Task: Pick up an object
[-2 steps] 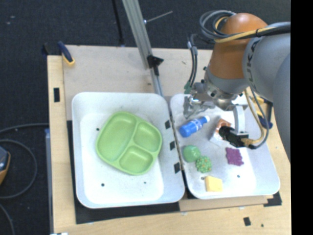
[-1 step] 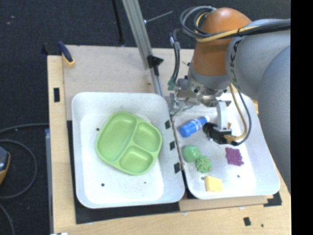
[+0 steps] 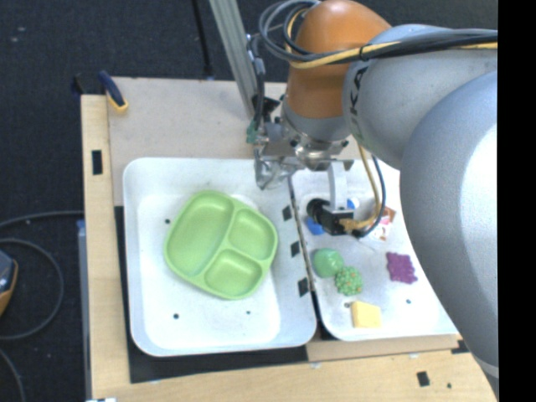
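My gripper (image 3: 270,172) hangs over the far end of the rim between the two bins, under the orange band of the wrist. A green three-section plate (image 3: 222,244) lies in the left bin (image 3: 151,308), down and to the left of the gripper. The right bin (image 3: 419,312) holds a green lump (image 3: 327,262), a speckled green ball (image 3: 349,280), a purple piece (image 3: 401,267) and a yellow block (image 3: 364,314). A small blue thing (image 3: 315,224) is partly hidden by the arm's hardware. I see nothing held at the gripper.
The grey arm covers the right side and the far part of the right bin. A slanted metal rail (image 3: 230,32) rises behind the bins. A blue and yellow clamp (image 3: 113,90) sits at the bench's far left corner.
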`<state>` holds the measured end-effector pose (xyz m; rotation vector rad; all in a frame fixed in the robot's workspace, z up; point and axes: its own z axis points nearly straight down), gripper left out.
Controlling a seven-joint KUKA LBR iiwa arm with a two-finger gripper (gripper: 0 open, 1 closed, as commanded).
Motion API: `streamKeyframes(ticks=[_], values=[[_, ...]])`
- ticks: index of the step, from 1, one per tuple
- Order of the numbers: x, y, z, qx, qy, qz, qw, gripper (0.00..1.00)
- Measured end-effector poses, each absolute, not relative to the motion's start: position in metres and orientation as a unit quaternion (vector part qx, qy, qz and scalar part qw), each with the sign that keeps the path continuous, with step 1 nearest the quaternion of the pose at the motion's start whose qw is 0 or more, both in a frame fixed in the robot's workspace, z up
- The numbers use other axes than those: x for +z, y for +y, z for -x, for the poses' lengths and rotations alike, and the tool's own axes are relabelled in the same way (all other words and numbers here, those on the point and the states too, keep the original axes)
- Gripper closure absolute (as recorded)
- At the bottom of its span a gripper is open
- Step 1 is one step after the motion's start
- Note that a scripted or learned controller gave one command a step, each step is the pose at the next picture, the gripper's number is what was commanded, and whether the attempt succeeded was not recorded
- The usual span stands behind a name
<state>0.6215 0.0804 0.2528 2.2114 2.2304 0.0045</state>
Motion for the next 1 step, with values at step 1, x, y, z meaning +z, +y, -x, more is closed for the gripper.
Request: streamKeyframes(ticks=[1], values=[[0.2526, 0.0765, -0.6208, 0.0, 0.708, -0.706, 0.0, 0.0]])
